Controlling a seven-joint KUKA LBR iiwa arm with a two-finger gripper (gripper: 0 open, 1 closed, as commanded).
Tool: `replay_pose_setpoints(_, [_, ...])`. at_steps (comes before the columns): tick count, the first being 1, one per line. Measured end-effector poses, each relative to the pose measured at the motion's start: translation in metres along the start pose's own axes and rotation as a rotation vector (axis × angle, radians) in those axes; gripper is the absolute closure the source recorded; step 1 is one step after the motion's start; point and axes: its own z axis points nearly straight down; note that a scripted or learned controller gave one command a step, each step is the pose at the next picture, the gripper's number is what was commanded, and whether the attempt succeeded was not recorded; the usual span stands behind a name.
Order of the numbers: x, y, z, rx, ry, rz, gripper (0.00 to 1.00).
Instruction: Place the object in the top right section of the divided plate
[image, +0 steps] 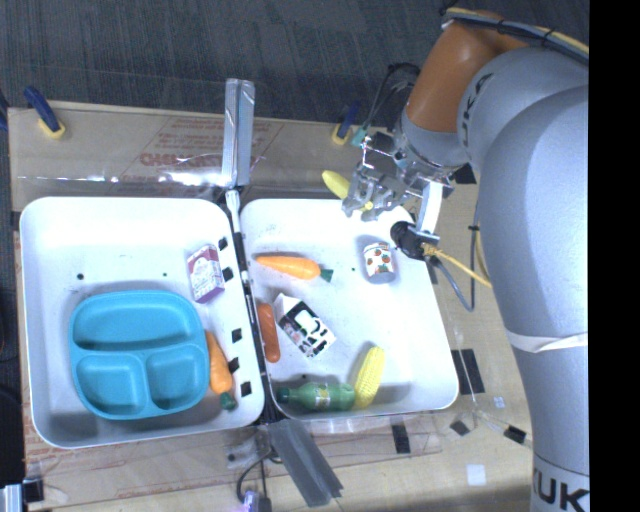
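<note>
Gripper: you see the gripper (365, 195) at the far rim of the right bin (430, 330), hanging from the grey arm (520, 150) below its orange band (445, 70); whether it is apart or together you cannot tell from this slant.
At the gripper: a small yellow object (336, 183) lies just beside it on the left, at the bin's far edge; you cannot tell whether they touch.
Right bin, near the gripper: a small pouch with a printed face (378, 261) lies below it, apart from it.
Right bin, middle: you have a carrot (288, 267) lying crosswise, a black-and-white carton (304, 328) tilted below it, and a thin orange stick (268, 332) along the left wall.
Right bin, near edge: a green bottle (318, 397) lies on its side, with a corn cob (368, 371) leaning just beside it.
Left bin: the left bin (50, 230) holds the blue divided plate (135, 355) in its near half.
Plate surroundings: a second carrot (219, 366) lies against the plate's right edge; a small maroon packet (204, 272) sits beyond the plate, near the divider.
Plate's top right section: you see only bare blue there.
</note>
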Motion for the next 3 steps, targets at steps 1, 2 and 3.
replay_pose_setpoints(1, [0.084,-0.065,0.031,0.001,-0.001,-0.125,1.0])
replay_pose_setpoints(2, [0.129,-0.145,0.012,-0.001,-0.001,-0.266,1.0])
replay_pose_setpoints(3, [0.088,-0.218,0.025,0.001,-0.002,-0.236,1.0])
